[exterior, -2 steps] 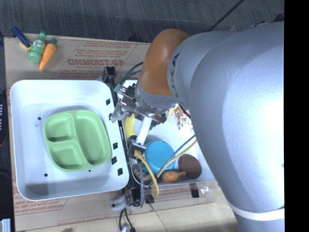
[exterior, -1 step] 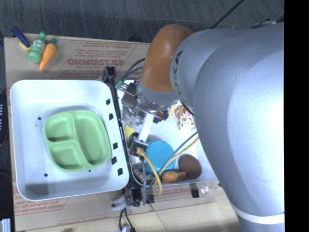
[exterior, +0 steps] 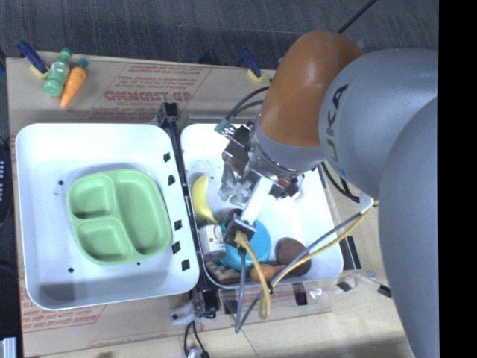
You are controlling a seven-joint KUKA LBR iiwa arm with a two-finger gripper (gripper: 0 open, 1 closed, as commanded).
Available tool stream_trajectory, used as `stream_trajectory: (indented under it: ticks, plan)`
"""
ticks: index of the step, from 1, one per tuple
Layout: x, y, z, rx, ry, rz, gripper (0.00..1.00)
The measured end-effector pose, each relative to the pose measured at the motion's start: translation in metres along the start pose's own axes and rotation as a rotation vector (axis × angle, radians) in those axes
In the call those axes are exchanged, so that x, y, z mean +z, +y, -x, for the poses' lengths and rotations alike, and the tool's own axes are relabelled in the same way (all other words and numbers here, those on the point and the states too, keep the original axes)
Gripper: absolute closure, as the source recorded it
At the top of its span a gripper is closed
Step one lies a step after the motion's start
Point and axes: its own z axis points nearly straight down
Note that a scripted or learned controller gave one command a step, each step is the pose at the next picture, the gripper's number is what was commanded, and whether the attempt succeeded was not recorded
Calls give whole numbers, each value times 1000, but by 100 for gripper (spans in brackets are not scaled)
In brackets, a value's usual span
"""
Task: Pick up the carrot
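An orange carrot [exterior: 261, 272] lies at the front of the right bin [exterior: 320, 200], wedged between a blue object [exterior: 250, 246] and a brown one [exterior: 291, 250], and partly covered by a yellow cable. My gripper [exterior: 240, 198] hangs over the middle of that bin, above and behind the carrot and clear of it. It is open with nothing between its fingers. A second small toy carrot [exterior: 72, 86] lies outside the bins on the bench at the far left.
A yellow banana [exterior: 200, 198] lies along the right bin's left wall. The left bin [exterior: 37, 200] holds a green divided plate [exterior: 119, 215]. A green toy bottle [exterior: 56, 77] lies beside the far toy carrot. Cables trail over the right bin's front rim.
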Motion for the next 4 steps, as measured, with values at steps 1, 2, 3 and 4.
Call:
stream_trajectory:
  ticks: [1, 2, 3, 4]
  plan:
    - [1, -1, 0, -1, -2, -3, 0]
    - [55, 27, 53, -176, -5, -2, 0]
    - [16, 71, 109, -258, -2, 1, 0]
    - [110, 19, 45, -26, -3, -7, 0]
